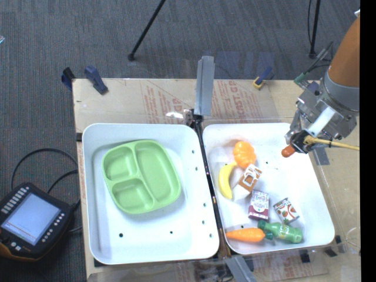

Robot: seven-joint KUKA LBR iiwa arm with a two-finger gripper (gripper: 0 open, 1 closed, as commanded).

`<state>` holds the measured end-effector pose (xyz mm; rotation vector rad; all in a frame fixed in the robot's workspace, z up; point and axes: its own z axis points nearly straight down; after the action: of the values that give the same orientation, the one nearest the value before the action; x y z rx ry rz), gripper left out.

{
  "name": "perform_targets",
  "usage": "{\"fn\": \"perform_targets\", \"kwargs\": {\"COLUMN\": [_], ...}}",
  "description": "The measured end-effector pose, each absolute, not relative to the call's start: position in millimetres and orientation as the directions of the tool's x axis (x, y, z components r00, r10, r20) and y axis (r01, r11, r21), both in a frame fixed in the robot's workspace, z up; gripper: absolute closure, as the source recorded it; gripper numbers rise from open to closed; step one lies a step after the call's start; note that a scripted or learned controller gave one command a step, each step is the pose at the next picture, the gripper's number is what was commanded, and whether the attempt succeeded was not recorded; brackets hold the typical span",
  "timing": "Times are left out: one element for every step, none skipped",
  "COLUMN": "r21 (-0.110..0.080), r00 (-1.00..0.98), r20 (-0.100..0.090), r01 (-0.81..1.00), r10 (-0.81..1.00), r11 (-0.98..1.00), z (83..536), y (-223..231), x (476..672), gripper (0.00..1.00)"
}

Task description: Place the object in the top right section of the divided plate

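Hovering over the right bin's (320, 184) far right edge, the gripper (299, 141) is carrying a small orange-red piece (287, 151) at its tip, though whether the jaws are truly clamping it I cannot tell. The green divided plate (141, 175) is sitting in the left bin (94, 157), well apart; a weak pinch is risking a drop during the crossing.

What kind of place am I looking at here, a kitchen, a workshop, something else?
Most likely a robotics lab test bench, not a kitchen. A robot arm reaches over two white bins, the food is toy plastic, and a handheld control pendant sits on the carpet beside tripod legs.
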<state>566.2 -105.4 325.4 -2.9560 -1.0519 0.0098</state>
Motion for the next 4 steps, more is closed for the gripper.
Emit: {"fn": "perform_targets", "kwargs": {"r21": [-0.004, -0.004, -0.004, -0.004], "r00": [0.650, 0.649, 0.476, 0.427], "r20": [-0.003, -0.003, -0.002, -0.001], "r01": [0.760, 0.760, 0.879, 0.904], "r10": [0.760, 0.761, 0.879, 0.904], "r11": [-0.650, -0.649, -0.476, -0.427], "z": [430, 430, 435, 436], "y": [-152, -152, -202, -200], "x": [563.2, 563.3, 573.3, 603.7], "gripper": [1.00, 0.00, 0.00, 0.00]}}
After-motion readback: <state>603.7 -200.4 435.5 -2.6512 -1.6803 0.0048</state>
